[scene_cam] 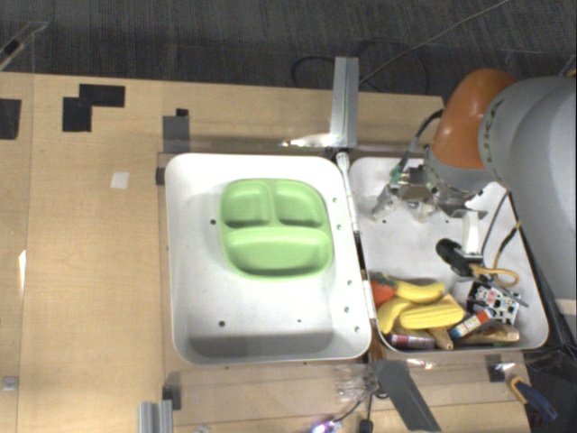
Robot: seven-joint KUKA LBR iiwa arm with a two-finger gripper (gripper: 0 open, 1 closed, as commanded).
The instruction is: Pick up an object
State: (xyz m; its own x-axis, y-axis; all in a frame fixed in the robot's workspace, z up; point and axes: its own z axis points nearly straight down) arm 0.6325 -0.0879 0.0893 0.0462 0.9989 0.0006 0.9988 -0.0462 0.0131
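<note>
You see the gripper [394, 197] hovering over the bare upper part of the right bin [365, 174], and you cannot tell how its jaws stand. The bananas [419, 303] lie in that bin's lower end, with markers [469, 323] beside them. The green tray [273, 226] sits in the left bin [194, 269].

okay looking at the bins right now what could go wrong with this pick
The gripper hangs over a bare part of the right bin, while the toys sit heaped along its near edge; closing here may catch nothing. The yellow pieces lie pressed together with a marker and small toys, so a grasp there could snag several or slip.
</note>
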